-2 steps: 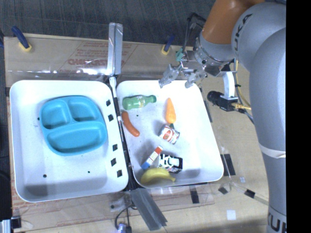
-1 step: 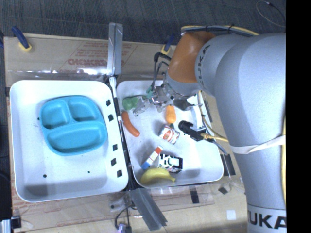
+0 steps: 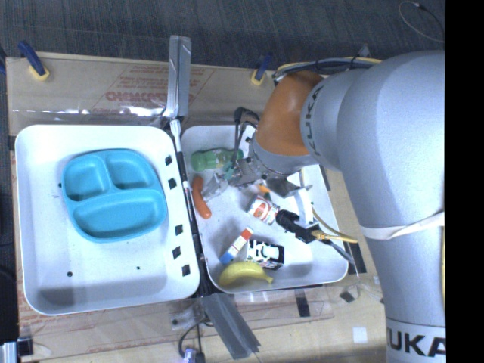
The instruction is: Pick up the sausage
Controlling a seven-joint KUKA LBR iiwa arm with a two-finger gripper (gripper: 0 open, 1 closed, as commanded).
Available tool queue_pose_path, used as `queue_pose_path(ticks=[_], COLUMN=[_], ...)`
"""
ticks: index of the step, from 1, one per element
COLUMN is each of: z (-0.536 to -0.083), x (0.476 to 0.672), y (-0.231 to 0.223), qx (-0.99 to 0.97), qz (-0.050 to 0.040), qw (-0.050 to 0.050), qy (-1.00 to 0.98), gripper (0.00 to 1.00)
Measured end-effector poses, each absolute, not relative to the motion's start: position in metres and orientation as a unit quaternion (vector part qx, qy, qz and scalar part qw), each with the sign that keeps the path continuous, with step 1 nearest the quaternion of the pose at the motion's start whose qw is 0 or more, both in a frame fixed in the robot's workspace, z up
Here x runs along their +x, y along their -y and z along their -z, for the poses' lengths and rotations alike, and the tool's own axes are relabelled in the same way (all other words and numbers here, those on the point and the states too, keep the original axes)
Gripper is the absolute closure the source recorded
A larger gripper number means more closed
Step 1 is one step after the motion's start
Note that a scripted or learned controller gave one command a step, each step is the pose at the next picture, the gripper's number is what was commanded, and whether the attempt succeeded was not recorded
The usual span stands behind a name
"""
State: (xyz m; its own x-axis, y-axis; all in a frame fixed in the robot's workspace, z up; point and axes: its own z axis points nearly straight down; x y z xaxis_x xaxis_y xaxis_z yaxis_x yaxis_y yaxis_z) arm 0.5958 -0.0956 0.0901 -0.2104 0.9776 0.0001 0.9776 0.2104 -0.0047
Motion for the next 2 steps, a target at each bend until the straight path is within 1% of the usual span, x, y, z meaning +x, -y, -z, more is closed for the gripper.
queue_pose_path(ticks=[1,2], z=[-0.096,-0.089], x=[0.594,0.584], y=[0.096,0.147], qx=[-0.628,-0.507], qz=[-0.0047,-0.0013], qw=[0.006,0.005], qy=[0.778,0.862], gripper=[1.00,1.00])
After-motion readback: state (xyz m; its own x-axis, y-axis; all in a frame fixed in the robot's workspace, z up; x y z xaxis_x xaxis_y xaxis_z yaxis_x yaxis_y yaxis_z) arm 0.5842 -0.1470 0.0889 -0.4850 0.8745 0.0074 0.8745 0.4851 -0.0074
